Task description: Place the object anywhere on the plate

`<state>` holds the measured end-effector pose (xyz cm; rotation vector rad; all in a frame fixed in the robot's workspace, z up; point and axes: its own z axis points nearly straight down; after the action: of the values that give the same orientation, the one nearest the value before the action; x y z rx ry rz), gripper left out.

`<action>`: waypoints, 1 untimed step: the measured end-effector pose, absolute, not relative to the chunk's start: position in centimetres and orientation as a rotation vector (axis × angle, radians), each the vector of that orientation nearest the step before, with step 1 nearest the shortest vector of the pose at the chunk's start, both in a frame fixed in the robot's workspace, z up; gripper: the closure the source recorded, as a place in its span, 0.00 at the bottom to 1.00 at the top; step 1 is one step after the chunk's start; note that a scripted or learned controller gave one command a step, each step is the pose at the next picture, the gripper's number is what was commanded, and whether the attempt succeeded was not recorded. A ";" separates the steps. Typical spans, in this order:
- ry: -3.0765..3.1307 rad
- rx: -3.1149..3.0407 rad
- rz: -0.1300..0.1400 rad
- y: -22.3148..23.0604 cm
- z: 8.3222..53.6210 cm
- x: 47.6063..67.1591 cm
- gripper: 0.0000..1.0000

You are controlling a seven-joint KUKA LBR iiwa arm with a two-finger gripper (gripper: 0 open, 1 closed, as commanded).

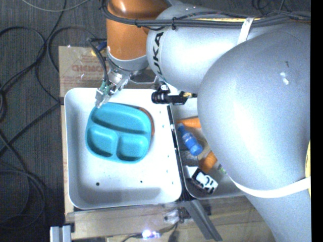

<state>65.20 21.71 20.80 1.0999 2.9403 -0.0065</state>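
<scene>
Fingers (102, 97), spread unclear, above blue plate (120, 132) in left bin (121, 190); bottle (191, 141) in right bin (194, 190).

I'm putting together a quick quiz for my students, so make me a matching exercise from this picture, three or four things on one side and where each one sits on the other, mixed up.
Things:
1. blue plate
2. blue bottle
3. gripper
4. black and white object

Places:
A. near corner of the right bin
B. above the plate's far left edge
C. flat in the left bin
D. middle of the right bin, beside an orange thing

Pairs: 1-C, 2-D, 3-B, 4-A
</scene>
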 end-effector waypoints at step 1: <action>2.900 1.214 -0.001 22.7 21.1 65.3 1.00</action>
<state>65.26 22.66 21.09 1.2141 2.8997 -0.0013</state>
